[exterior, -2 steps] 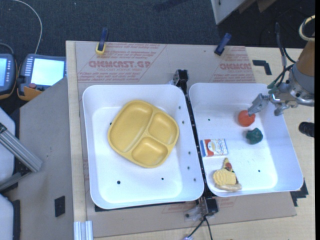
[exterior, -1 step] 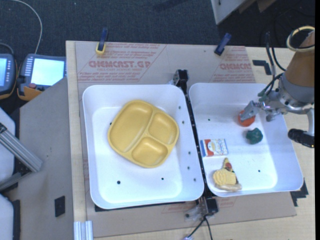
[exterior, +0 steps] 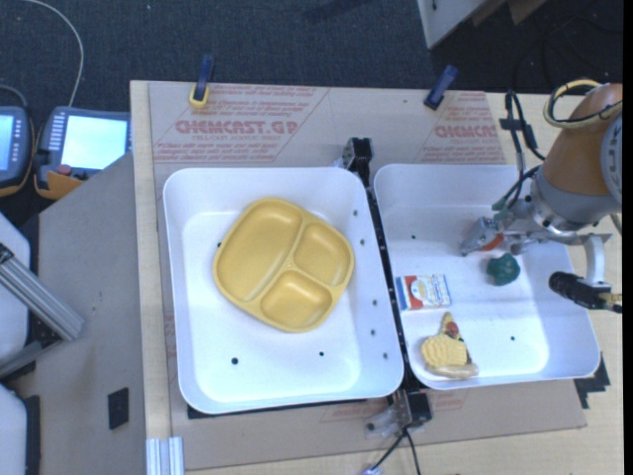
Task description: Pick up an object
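Your grey two-finger gripper (exterior: 485,237) hovering in right white bin (exterior: 554,359), beside small dark-green round object (exterior: 503,269), likely lining up grasp; finger state impossible to tell.

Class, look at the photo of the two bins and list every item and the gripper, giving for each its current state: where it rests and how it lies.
Yellow divided plate: lying flat in the left bin, compartments facing up.
Green object: resting on the right bin floor, just beside the gripper.
Small card packet: lying flat, printed face up, in the right bin.
Yellow toy: lying near the right bin's front edge.
Gripper: low over the right bin, holding nothing visible.
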### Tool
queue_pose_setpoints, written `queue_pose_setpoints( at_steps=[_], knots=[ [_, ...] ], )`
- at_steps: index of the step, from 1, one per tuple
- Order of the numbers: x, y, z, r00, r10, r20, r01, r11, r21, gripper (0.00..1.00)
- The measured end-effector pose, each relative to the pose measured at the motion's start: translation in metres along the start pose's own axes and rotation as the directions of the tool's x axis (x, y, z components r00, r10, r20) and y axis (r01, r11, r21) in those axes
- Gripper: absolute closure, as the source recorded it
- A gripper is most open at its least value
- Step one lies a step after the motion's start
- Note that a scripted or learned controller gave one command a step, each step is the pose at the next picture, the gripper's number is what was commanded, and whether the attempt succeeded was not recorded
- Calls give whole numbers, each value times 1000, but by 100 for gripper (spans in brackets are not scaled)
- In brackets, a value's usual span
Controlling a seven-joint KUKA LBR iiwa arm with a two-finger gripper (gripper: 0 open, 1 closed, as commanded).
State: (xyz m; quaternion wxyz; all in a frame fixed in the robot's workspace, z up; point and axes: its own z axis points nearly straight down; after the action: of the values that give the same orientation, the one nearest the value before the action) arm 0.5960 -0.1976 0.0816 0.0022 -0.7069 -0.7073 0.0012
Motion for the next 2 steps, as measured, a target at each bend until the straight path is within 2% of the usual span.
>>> queue_pose_setpoints(
  at_steps=[1,2],
  knots=[
    [-1,1,-14,1000,0,2,0,1000,-6,100],
    [3,-2,-77,1000,0,4,1,1000,-12,100]
  ],
)
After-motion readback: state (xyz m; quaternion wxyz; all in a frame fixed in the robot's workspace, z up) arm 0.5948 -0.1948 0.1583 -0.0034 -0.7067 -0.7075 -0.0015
